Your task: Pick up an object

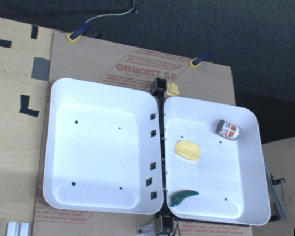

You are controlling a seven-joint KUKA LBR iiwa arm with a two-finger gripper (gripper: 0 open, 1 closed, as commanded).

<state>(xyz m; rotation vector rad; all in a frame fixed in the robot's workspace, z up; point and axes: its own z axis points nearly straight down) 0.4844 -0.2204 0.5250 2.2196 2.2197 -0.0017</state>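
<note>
Camera view: rt bin [252, 160] w/ small can [228, 130], yellow oval lump [187, 150], green curved piece [182, 196].

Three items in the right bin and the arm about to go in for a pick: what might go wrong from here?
1. The small can lies on its side near the right bin's far corner; it may roll away, and the bin wall may crowd the claw.
2. The green piece lies low and thin against the near wall by the divider, so it may slip free.
3. The yellow piece looks rounded and may squirt out when pinched.
</note>
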